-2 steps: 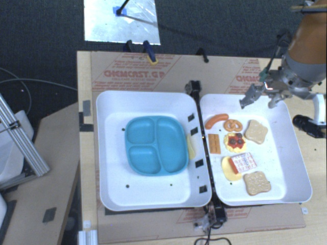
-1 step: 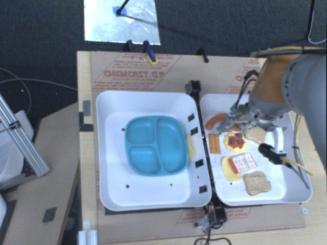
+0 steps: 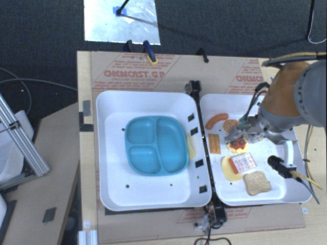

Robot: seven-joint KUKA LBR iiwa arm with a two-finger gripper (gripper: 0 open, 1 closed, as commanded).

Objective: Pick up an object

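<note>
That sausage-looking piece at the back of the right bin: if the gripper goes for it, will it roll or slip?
The sausage looks rounded, smooth and slightly curved, so it may slip between the fingers; the bend probably stops it rolling far. It looks small, likely light. It lies near the right bin back wall, so a nudge could push it against that.
</note>
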